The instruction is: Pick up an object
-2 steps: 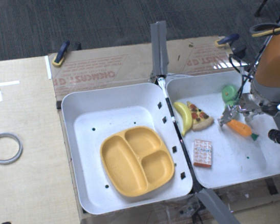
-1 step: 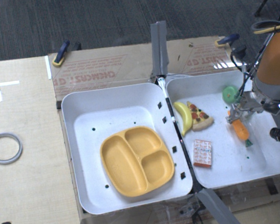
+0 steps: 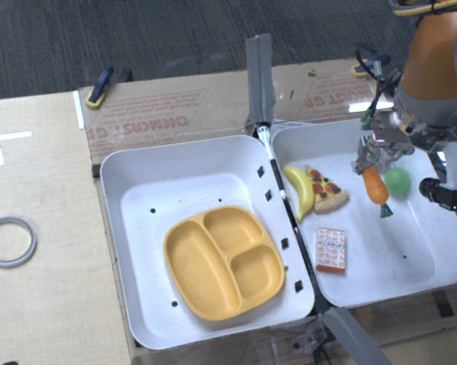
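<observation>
- Carrot (image 3: 375, 187): orange toy, hanging upright, leafy end down, over the right bin (image 3: 442, 261), just beside a green ball (image 3: 398, 181).
- Gripper (image 3: 370, 164): fingers closed narrowly on the carrot's top end.
- Banana (image 3: 301, 191), pizza slice (image 3: 327, 190), small box (image 3: 332, 250): lying at the bin's left.
- Left bin (image 3: 138, 258): contains a yellow divided plate (image 3: 223, 261).

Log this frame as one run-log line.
arm: over right bin | gripper: above carrot, grasp unclear | beside: green ball | untouched: banana, pizza slice, small box | left bin: yellow plate
</observation>
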`<state>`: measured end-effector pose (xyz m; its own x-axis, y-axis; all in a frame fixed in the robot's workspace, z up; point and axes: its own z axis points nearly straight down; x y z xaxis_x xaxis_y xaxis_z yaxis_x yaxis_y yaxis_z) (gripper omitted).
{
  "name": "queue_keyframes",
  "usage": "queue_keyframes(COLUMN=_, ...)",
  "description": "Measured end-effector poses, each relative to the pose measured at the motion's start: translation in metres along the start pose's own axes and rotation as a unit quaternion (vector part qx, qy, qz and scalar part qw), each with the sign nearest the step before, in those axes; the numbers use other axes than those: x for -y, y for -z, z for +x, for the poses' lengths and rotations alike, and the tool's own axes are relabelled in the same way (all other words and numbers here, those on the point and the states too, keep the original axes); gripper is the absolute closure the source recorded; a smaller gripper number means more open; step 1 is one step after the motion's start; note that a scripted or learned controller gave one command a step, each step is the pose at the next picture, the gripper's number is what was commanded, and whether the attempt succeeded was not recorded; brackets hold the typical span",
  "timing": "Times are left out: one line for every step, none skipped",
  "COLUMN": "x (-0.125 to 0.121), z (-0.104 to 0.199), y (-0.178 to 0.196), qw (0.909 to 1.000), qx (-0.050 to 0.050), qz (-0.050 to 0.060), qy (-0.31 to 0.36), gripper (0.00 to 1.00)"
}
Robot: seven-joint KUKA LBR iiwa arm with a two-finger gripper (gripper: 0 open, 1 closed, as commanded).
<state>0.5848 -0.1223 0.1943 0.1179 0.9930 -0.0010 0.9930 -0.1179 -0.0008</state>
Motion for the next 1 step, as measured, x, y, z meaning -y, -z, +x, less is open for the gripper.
queue_keyframes(x=0.0345, z=0.0082, y=0.0434, qw=0.9994, qx=0.000, qz=0.001, qy=0.035, gripper=1.00)
